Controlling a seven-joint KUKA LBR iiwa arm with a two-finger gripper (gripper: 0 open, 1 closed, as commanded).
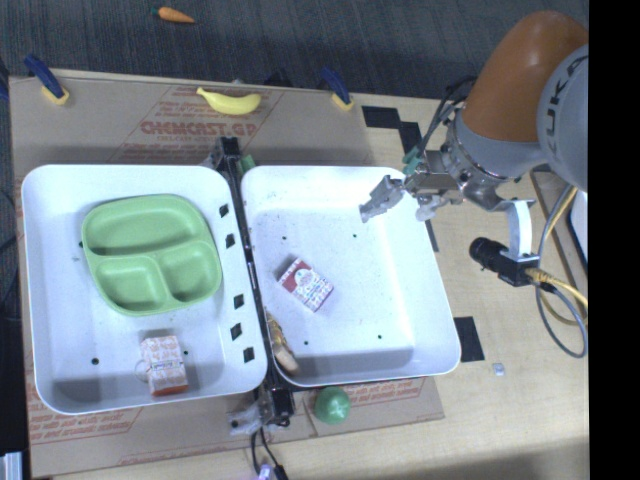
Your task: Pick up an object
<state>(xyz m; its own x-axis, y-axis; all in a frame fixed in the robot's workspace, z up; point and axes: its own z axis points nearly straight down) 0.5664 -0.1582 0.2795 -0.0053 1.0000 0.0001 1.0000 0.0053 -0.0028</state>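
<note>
My pincer (383, 198) looks like dull grey metal. The two bins (420, 298) are smooth, glossy white plastic, the right one speckled with dark dots. The green tray (150, 253) is matt plastic. Brown printed cardboard (160, 128) lies under the bins, flat and dull. The small box (306, 285) looks like printed card.

A yellow banana (230, 99) lies on the cardboard sheet (160, 123) behind the two bins, a green ball (332, 404) sits on it at the front, and an orange bit (176, 14) rests on the dark floor (300, 18)
</note>
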